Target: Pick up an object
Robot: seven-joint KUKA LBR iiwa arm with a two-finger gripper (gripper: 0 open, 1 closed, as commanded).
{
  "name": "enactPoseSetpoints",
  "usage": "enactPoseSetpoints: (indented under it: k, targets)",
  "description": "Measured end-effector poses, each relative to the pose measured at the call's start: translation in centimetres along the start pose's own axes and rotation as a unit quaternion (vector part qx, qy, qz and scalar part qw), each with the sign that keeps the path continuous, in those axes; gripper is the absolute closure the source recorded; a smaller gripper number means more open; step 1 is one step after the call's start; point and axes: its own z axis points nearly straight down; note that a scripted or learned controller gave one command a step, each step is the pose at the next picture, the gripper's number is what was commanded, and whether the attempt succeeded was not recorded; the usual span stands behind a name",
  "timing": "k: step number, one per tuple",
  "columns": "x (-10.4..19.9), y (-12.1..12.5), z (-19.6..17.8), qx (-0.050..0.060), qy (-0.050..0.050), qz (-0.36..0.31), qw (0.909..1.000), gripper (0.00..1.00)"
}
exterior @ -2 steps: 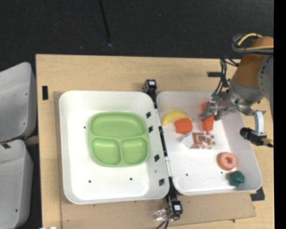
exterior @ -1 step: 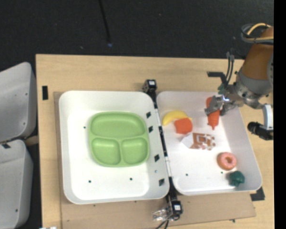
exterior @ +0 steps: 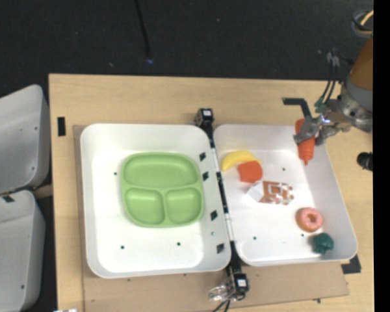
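End effector (exterior: pixel 307 135): over right bin's (exterior: pixel 343 203) far-right corner, an orange carrot-like toy (exterior: pixel 306 147) hanging beneath; grip unclear.
Reason: seemingly lifted for picking.
Donut (exterior: pixel 309 219): near-right corner.

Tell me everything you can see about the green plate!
The green plate is light green and looks like smooth plastic. It has rounded corners and three sections: one wide one along the far side and two smaller ones side by side on the near side. It lies flat, right side up, near the middle of the left bin, resting on the bin's white floor. There is no food or toy in its sections.
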Motion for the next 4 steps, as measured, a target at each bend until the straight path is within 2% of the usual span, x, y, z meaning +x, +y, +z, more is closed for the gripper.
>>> enactPoseSetpoints:
  k: [1,2,3,4]
  targets:
    - [-0.1,0.1,-0.5,0.003,0.001,-0.001,1.0,1.0]
    - [5.0,1.1,0.0,0.005,0.002,-0.007,1.0,1.0]
    - [11.2,1.0,-0.9,0.004,0.003,-0.008,1.0,1.0]
    - [16.7,0.5,0.0,0.005,0.002,-0.007,1.0,1.0]
